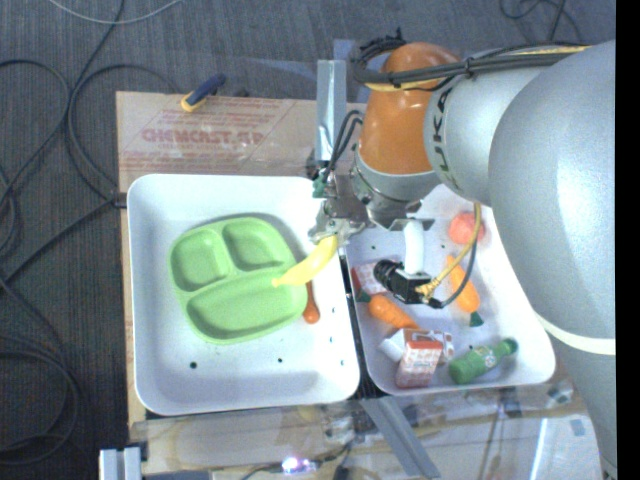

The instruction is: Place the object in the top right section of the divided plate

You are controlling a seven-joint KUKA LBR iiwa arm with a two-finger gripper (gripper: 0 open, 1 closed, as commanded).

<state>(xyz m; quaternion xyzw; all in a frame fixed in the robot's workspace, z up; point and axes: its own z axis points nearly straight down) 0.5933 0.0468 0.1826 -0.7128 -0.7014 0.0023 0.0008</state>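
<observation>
- Gripper (pixel 330 230) sits over the inner edge of the left bin (pixel 150 368), near the wall it shares with the right bin (pixel 535 363).
- A banana (pixel 308 264) hangs from it, upper end pinched between the fingers, lower tip slanting down and away toward the green divided plate (pixel 240 280). The gripper is closed on the banana.
- The banana's tip reaches the plate's near rim, about where the top right section (pixel 258 245) meets the big bottom section. I cannot tell whether it touches the plate or hangs just above it.
- Step in hand, as I judge it: carrying, close to the drop. The banana is at the plate but not yet lying in a section.
- Next move calls for a short shift away from the shared wall and slightly toward the far side of the plate, so the banana lies over the top right section, then release.
- Risk: released here, it could roll into the bottom section or off the rim.
- A small orange piece (pixel 311 314) lies just below the gripper, beside the plate.
- Behind the gripper, in the right bin: a carrot (pixel 392 312), a carton (pixel 420 356), a green bottle (pixel 482 360).
</observation>
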